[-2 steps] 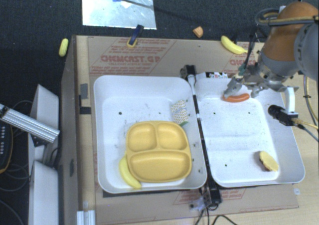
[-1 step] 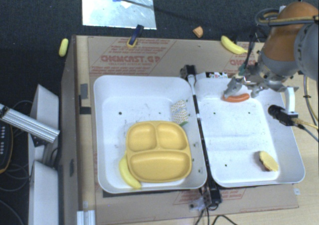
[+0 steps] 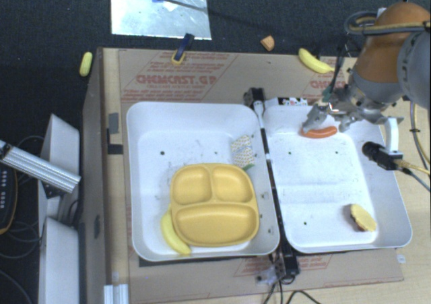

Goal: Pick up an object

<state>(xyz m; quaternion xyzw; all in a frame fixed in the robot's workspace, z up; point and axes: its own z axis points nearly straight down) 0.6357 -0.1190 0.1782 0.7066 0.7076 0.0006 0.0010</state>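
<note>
An orange sausage-shaped piece lies at the back of the right bin. My gripper hangs right over it, open, with one finger above its left end and the other toward its right end; nothing is held between them. A yellow-brown piece rests near that bin's front right corner. In the left bin sits a yellow divided plate, with a yellow banana tucked against its front left edge and a small patterned pale piece behind it.
The centre wall separates the two bins. On the bench behind the bins lie a second banana and a small orange bit. A yellow piece sits beyond the bench's left corner.
</note>
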